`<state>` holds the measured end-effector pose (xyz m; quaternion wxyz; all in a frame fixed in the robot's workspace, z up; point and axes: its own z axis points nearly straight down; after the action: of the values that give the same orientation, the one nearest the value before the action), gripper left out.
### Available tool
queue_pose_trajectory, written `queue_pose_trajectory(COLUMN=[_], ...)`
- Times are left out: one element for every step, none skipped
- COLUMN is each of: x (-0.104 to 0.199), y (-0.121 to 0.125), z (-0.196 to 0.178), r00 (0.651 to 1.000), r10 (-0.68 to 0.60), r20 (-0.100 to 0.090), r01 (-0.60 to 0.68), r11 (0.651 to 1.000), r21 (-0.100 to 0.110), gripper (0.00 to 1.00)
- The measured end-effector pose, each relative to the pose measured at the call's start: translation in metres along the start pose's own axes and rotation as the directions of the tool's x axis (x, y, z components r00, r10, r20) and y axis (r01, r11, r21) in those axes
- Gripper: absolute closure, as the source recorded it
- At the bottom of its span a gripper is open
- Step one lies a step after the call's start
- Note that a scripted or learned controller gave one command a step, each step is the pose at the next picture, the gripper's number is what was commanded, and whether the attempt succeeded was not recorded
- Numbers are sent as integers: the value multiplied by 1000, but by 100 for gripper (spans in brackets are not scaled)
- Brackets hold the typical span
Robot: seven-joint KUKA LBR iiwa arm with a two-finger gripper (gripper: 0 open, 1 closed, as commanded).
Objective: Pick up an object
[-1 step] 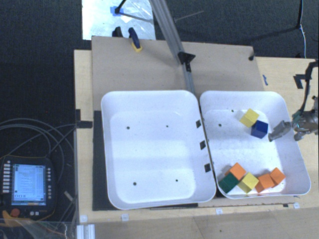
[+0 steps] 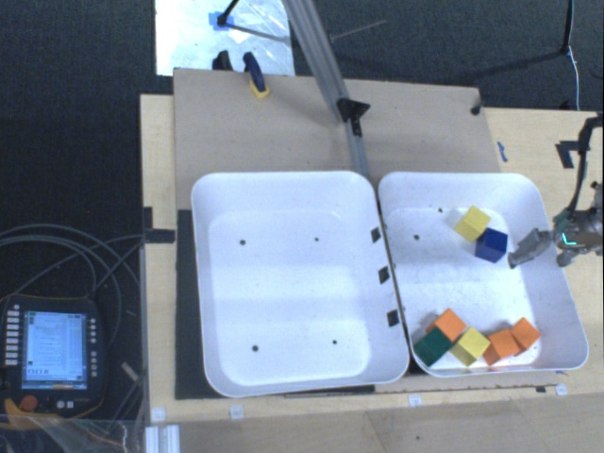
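Where the pincer (image 2: 528, 248) hangs, a blue cube (image 2: 491, 244) lies beside it.

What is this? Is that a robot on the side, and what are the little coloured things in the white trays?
Yes, it is a robot. One camera looks down from above on a bench. Two shallow white bins sit side by side: the left bin and the right bin. The robot's arm comes in from the right of the picture, and its gripper, a hand with two fingers, is at the right bin's edge.

The coloured things are toy blocks, all in the right bin. Near the gripper lie a yellow block and a blue block, touching each other. At the near edge sits a cluster: a green block, another yellow one and orange blocks.

The robot's job is to pick up one. I see no block between its fingers. The screen at the left is a controller.
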<state>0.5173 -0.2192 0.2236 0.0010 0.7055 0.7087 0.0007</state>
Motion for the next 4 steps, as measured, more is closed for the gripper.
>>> queue_pose_trajectory(x=[3, 5, 5, 4], y=[10, 10, 10, 11], z=[51, 113, 117, 106], r00=[1000, 1000, 1000, 1000], r10=[0, 2, 2, 0], r20=[-1, -2, 0, 1], r01=[0, -2, -2, 0], r11=[1000, 1000, 1000, 1000], r21=[4, 6, 1, -2], gripper=[0, 0, 0, 100])
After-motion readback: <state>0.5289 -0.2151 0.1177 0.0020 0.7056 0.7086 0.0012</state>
